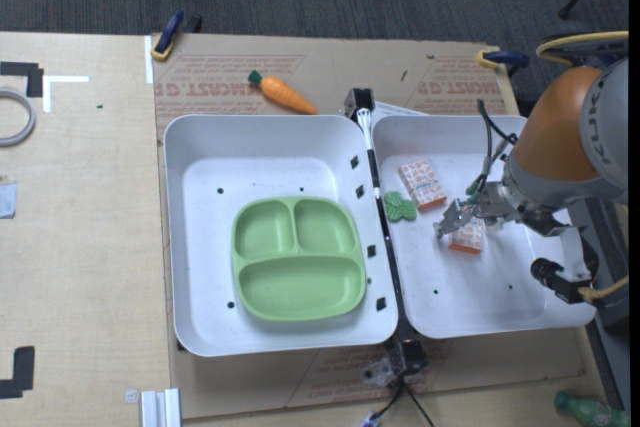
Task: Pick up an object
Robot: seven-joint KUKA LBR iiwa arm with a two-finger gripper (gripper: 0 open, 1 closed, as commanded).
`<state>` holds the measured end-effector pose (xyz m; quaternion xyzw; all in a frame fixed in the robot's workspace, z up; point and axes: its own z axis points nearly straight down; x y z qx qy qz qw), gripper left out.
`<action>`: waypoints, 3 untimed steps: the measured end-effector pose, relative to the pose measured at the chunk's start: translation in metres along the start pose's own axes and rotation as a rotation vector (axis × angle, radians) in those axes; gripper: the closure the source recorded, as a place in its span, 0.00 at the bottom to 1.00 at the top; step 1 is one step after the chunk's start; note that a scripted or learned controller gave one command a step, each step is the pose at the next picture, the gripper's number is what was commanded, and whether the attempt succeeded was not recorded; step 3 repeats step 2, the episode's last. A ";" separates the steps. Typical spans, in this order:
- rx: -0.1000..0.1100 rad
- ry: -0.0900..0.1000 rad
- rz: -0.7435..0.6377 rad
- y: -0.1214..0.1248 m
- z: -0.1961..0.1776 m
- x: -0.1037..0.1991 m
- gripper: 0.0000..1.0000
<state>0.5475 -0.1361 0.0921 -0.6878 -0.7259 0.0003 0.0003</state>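
Because the gripper (462, 220) sits low in the right bin (500, 300), right at a small red-and-white packet (467, 237), and I cannot tell whether it grasps anything, the packet may slide away if caught only at its edge.

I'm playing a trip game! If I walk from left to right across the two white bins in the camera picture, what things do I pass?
Green divided plate → small green toy → checkered red-and-white packet → hand over a small red-and-white box → orange band on the arm.
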 end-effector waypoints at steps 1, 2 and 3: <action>-0.001 0.000 0.002 0.001 -0.010 0.000 1.00; -0.002 -0.001 0.229 0.022 -0.143 0.051 1.00; -0.002 -0.001 0.229 0.022 -0.143 0.051 1.00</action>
